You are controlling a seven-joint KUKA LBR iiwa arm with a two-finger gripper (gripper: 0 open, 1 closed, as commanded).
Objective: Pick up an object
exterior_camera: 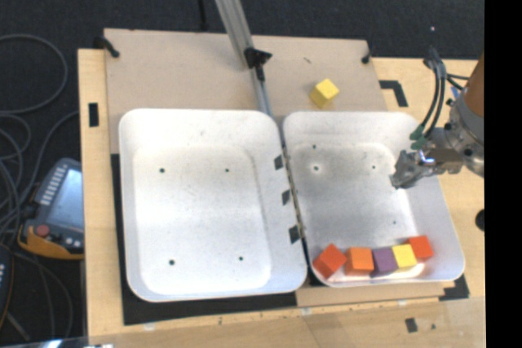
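Arm comes in from the right edge of the frame; tool (405, 173) hangs over the right side of the right bin (342, 134), mid-height. Whether it is open or closed: cannot tell, too small and blurred. Nothing visible in its grasp.

Candidate objects sit in a row along the lower wall of the right bin, touching or nearly so: red-orange cube (330, 260) at the left end, then orange cube (360, 259), purple cube (383, 260), yellow cube (404, 257), and a red cube (421, 248) at the right end, slightly higher. All are well below the tool in the frame. One more yellow block (325, 92) lies on the counter (163, 69) outside the bins, above the right bin in the upper middle of the frame. Left bin (204, 200) carries no blocks.

Step, as I judge it: approach, no pick made yet. Next move calls for shifting toward the lower edge of the bin, over one cube, then descending. The row is packed tight and sits against the bin wall, so an end cube looks the easier target; middle ones leave little room on either side. The red cube is nearest the tool.
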